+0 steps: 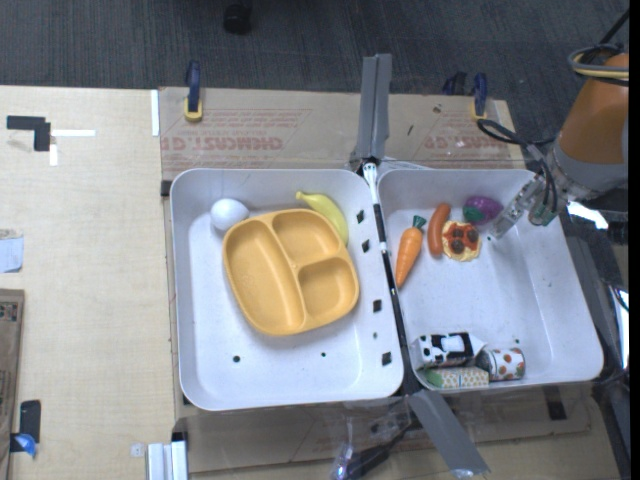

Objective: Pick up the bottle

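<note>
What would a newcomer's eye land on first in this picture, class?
Most likely the big yellow divided plate filling the middle of the left bin, with a banana and a white egg at its upper edge. Next, the orange carrot in the right bin.

A pale wooden bench (80, 268) carries a sheet of brown cardboard (270, 128) (held at the back edge by two blue clamps (192, 93)), and on it sit two white bins (200, 368) side by side.
</note>
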Tool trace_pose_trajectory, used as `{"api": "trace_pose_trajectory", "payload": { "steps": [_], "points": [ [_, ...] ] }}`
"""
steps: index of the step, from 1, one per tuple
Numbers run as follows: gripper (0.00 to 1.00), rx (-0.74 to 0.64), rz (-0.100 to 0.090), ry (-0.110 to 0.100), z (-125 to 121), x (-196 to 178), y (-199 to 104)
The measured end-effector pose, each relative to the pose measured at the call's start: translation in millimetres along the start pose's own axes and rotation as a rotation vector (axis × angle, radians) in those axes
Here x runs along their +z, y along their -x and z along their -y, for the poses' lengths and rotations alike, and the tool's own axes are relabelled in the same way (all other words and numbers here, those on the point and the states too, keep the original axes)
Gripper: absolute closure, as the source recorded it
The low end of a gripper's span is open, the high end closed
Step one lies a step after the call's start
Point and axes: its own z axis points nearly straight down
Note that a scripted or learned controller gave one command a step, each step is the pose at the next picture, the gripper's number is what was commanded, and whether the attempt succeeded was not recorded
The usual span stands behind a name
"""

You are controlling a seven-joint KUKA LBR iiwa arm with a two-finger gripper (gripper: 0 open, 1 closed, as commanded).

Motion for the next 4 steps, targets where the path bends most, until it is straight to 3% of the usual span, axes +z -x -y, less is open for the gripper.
{"api": "trace_pose_trajectory", "payload": {
  "steps": [1,2,3,4],
  "points": [
    [1.00,-0.091,-0.002,0.000,9,-134,-19],
    [1.00,-0.133,-0.003,0.000,29,10,-24],
    [1.00,-0.410,-0.002,0.002,21,-160,-15],
    [1.00,-0.368,-0.003,0.001,14,-273,-49]
  ]
}}
